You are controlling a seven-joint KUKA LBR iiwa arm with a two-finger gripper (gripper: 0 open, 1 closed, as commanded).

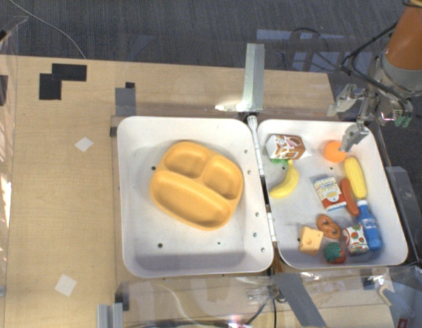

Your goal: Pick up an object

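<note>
The right bin holds several toy foods. At its back are a brown and white carton, a yellow banana and an orange ball. Further right lie a corn cob, a blue and white box, a red sausage and a blue bottle. A pretzel, a cheese wedge, a red and green piece and a small carton lie at the front. My gripper hangs over the bin's back right, just right of the orange ball and above the corn cob.
The left bin carries a yellow divided plate. A metal post stands at the back between the two bins. Cables trail behind the right bin near the arm.
</note>
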